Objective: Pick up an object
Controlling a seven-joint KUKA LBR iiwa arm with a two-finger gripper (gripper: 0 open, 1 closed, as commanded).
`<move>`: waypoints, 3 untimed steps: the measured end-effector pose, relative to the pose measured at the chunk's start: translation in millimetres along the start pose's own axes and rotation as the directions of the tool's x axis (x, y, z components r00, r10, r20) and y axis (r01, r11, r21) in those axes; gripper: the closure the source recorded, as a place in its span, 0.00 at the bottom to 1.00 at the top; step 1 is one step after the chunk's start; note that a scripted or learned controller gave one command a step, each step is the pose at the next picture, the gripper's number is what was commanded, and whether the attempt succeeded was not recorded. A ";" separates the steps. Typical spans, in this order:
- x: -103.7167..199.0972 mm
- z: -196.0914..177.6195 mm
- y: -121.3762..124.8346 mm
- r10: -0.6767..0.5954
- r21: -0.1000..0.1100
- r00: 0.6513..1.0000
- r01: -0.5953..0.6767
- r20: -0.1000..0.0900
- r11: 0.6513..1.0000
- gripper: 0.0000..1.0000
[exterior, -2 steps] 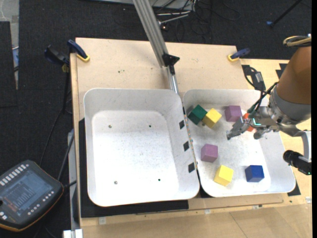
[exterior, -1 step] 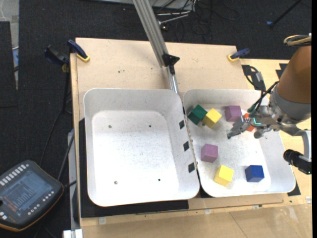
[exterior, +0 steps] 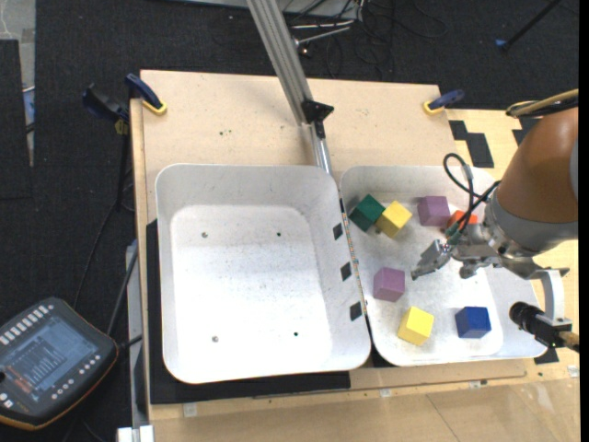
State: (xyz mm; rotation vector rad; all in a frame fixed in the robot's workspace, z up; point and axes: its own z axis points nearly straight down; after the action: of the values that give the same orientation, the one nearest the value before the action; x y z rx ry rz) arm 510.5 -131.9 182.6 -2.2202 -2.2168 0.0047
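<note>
The right bin (exterior: pixel 515 343) holds six cubes — two yellow (exterior: pixel 397 219) (exterior: pixel 416 325), two purple (exterior: pixel 433 210) (exterior: pixel 388 284), one green (exterior: pixel 367 212), one blue (exterior: pixel 472 321). The hand (exterior: pixel 429 262) hovers among them — open or closed, I cannot tell.

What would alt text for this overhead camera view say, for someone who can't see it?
A grey robot arm's gripper hovers over the right white bin, which holds six small blocks: green cube, two yellow cubes, two purple cubes and a blue cube. The left white bin sits beside it.
</note>
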 end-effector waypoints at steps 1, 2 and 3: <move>4.5 59.2 5.0 -0.001 -0.006 1.000 0.001 -0.003 1.000 0.00; 3.1 63.7 11.2 -0.003 -0.026 1.000 0.003 0.004 1.000 0.00; 3.2 53.6 13.1 -0.002 -0.032 1.000 0.002 0.004 0.999 1.00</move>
State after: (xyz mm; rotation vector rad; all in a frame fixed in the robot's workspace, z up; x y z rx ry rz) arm 523.4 -128.7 128.9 -2.2361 -2.2367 -0.0264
